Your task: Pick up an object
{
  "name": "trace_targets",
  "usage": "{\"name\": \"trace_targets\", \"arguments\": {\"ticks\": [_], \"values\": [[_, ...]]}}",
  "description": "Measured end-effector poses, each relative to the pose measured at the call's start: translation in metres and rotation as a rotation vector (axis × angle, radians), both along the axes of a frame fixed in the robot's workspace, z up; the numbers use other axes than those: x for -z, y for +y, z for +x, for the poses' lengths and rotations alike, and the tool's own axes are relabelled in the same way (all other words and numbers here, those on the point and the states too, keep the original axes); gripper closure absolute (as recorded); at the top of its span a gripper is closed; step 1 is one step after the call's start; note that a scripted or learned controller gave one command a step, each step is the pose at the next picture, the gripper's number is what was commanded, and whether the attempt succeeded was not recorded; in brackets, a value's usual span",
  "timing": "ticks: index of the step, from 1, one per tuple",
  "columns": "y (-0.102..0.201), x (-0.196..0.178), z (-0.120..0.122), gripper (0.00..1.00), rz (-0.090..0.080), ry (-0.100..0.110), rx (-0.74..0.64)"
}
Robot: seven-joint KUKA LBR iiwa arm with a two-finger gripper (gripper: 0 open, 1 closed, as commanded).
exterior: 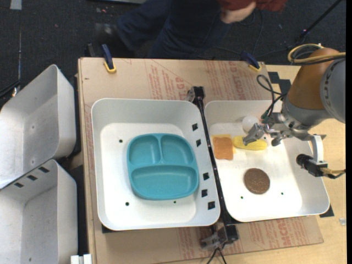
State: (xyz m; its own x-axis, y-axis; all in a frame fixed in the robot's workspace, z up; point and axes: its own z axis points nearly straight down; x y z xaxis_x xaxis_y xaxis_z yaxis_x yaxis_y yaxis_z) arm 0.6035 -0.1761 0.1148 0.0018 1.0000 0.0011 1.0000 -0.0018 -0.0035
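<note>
The right bin (308,194) holds three small items. An orange-tan slice (223,147) lies by its left wall. A round brown cookie (257,181) rests near the middle. A yellow banana-like piece (248,143) lies toward the back, with a small white object (250,124) just behind it. My gripper (264,134) hovers low over the right end of the yellow piece, fingers spread to either side, nothing clearly held between them.
The left bin (110,202) holds a teal divided plate (163,166). A black divider (208,158) runs between the bins. Two spare white bins (33,164) stand off the bench at left. A person in dark and red clothing (220,4) leans over the far edge.
</note>
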Motion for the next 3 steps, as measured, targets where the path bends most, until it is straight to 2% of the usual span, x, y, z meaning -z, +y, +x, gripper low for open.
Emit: {"name": "trace_targets", "arguments": {"ticks": [1,2,3], "values": [[0.000,-0.015,0.003,1.00,-0.002,-0.009,-0.001],[-0.005,-0.059,0.006,1.00,-0.003,-0.009,-0.003],[-0.013,-0.118,0.012,1.00,-0.004,-0.011,-0.003]]}}
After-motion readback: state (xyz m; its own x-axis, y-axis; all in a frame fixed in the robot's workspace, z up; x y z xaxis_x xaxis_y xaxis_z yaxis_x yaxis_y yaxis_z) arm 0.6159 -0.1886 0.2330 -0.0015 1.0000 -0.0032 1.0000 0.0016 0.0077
